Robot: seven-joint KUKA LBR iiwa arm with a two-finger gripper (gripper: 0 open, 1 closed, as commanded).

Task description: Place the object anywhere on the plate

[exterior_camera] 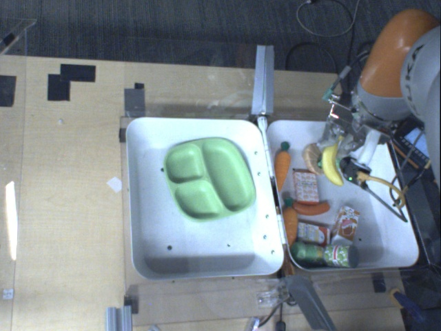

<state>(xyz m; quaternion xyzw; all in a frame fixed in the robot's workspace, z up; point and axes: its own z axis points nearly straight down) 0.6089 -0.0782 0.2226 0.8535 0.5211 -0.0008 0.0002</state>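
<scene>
A green divided plate lies in the middle of the left bin. A yellow banana stands on end in the right bin's upper part, overlapping a round brown bread piece. My gripper is directly over the banana's upper end and touches or nearly touches it. The wrist and its cables hide how the gripper meets the banana.
The right bin also holds two carrots, a snack packet, a red sausage, a small carton and a green can. A metal divider separates the bins.
</scene>
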